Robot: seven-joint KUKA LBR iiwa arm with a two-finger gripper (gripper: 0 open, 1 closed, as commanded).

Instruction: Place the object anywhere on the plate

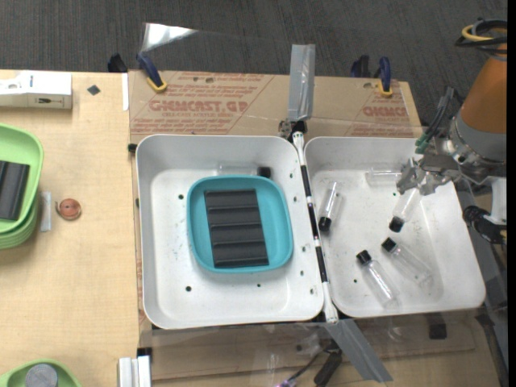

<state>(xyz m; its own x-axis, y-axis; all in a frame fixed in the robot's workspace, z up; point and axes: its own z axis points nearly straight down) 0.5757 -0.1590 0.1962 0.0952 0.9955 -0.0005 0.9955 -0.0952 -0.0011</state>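
Observation:
A teal plate (278, 216) with a black ridged insert lies in the left bin (161, 240). In the right bin (451, 289) lie several clear vials with black caps. My gripper (419, 182) hangs over the right bin's far right part. Directly below it is one slanted vial (401, 211), black cap toward the front, its upper end at the gripper's tip. Whether that vial is held or lies on the bin floor is unclear. The plate is about one bin's width to the gripper's left.
Other vials lie at the right bin's left wall (326, 208), front middle (375, 274) and centre right (403, 255). A small black piece (264, 172) sits behind the plate. The ridge (310, 216) between the bins separates gripper and plate.

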